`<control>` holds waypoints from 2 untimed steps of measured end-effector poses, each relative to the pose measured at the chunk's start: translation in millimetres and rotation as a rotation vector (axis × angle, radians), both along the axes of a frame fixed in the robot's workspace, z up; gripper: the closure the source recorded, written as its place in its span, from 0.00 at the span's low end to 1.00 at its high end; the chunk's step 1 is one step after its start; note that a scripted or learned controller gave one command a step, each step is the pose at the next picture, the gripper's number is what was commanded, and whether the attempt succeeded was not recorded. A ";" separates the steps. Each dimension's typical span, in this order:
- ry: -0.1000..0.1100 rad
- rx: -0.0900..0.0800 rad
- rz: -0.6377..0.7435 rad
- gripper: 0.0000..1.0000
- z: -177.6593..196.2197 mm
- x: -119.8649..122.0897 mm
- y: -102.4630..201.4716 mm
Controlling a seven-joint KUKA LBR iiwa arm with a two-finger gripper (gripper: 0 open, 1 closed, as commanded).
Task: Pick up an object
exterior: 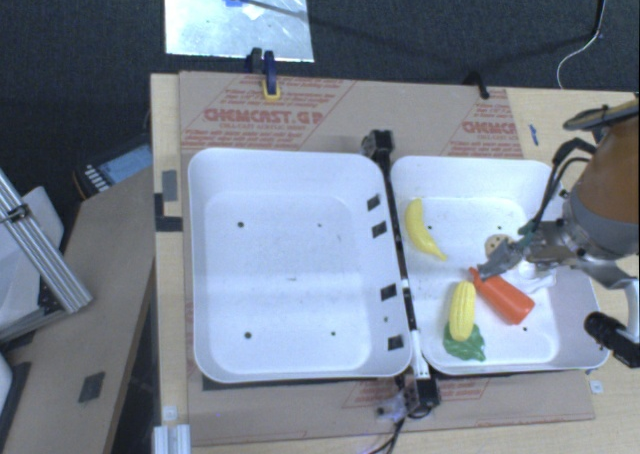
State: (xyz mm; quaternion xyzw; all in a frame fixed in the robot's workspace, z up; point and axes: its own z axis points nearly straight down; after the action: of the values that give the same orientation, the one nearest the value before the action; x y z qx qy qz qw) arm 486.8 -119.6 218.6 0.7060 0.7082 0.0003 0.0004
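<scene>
The right bin holds a yellow banana, a corn cob with a green husk, an orange carrot-like piece and a small tan round item. My gripper reaches in from the right and hangs low over the bin. Its tip is just above the left end of the orange piece and below the tan item. Whether it touches the orange piece cannot be told. The arm's orange band and grey wrist cover the bin's right side.
The left bin lies beside the right one, with a black divider strip between them. Both rest on a cardboard sheet. A metal plate lies beyond the bench, and an aluminium rail stands at the left.
</scene>
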 end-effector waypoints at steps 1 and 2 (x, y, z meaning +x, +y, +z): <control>0.012 0.004 0.000 0.00 -124.7 -3.4 31.4; -0.001 0.000 -0.002 1.00 -108.4 0.4 28.9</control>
State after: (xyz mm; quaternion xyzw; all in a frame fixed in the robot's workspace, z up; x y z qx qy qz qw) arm 487.3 -90.7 110.2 0.7068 0.7074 0.0007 0.0007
